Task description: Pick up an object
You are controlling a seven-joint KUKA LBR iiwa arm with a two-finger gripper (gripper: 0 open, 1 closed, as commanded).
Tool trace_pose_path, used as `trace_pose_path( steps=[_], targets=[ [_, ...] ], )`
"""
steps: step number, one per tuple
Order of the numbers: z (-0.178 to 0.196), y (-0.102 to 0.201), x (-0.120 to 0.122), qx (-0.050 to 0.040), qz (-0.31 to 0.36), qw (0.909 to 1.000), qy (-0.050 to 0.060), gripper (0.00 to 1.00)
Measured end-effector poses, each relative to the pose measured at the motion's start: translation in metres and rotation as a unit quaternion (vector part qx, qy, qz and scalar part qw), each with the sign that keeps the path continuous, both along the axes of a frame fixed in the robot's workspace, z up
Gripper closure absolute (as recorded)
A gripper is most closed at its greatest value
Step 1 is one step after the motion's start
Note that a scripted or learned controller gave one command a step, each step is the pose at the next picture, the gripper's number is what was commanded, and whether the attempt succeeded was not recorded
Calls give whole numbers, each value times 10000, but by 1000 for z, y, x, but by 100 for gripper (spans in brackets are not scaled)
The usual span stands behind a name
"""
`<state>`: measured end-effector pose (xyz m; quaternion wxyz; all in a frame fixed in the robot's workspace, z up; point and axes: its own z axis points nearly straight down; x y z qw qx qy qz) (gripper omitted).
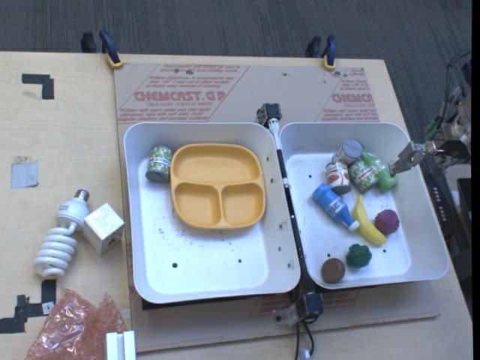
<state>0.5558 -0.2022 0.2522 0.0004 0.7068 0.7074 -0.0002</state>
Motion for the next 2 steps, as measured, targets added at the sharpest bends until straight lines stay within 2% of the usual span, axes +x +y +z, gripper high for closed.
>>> trace_pose_path(
  steps=[1,2],
  targets=[
    [-146,57,-19,5,-6,10000,5,0],
    [-136,56,-18,0,-15,10000,-8,100]
  ],
)
